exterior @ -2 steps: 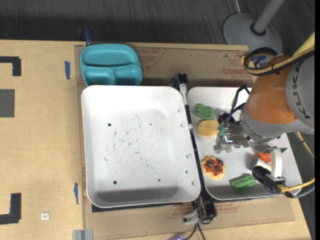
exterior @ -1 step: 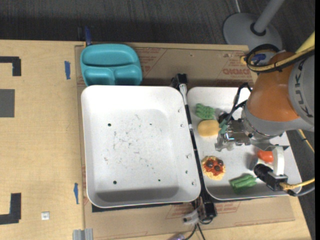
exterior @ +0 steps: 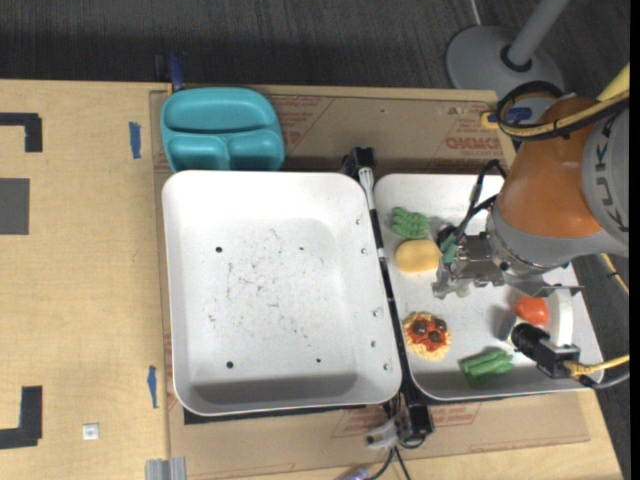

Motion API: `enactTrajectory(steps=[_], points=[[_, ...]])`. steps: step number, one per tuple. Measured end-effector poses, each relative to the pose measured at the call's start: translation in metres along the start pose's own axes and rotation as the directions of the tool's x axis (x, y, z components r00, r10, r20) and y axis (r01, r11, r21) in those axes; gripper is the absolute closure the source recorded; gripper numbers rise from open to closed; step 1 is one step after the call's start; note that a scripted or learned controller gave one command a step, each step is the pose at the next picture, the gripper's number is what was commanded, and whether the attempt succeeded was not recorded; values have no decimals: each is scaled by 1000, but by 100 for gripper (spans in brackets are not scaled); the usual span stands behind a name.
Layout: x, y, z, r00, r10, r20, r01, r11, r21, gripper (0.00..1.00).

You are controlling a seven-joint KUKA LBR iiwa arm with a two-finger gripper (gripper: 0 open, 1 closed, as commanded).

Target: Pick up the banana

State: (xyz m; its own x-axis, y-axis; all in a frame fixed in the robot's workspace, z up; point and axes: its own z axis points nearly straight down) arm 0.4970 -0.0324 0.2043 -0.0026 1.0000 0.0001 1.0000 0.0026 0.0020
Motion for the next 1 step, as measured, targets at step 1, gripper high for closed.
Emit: enactTrajectory(steps=[1], points=[[0, 1, -10, 1000, -1, 1, 1, 1000, -3, 100]])
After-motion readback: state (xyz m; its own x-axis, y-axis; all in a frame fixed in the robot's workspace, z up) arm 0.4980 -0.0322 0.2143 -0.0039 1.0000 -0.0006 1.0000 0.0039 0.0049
